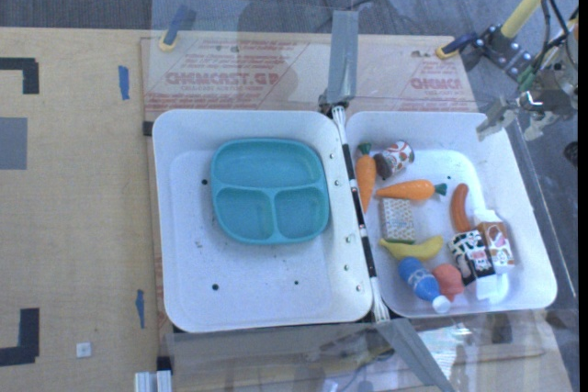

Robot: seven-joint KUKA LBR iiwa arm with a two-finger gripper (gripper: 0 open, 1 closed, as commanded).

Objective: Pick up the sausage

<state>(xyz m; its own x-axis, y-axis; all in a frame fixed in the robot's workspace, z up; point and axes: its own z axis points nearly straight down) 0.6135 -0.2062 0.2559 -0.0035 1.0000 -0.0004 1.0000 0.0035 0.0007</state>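
The tabletop (73, 197) bears a left bin (184, 289) with a teal divided plate (270, 190) and a right bin (533, 280) of toy food. The pincer (531, 101) sits above that bin's far right corner; whether it is spread I cannot tell. The sausage (460, 207) lies toward the bin's right side, beside a carrot (409, 191), near a banana (413, 247).

Left bin (184, 289) has a teal divided plate (270, 190). Right bin (533, 289) has two carrots (366, 179) (409, 191), a banana (413, 247), a blue bottle (418, 280) and a cow-print carton (469, 252), all bunched close together.
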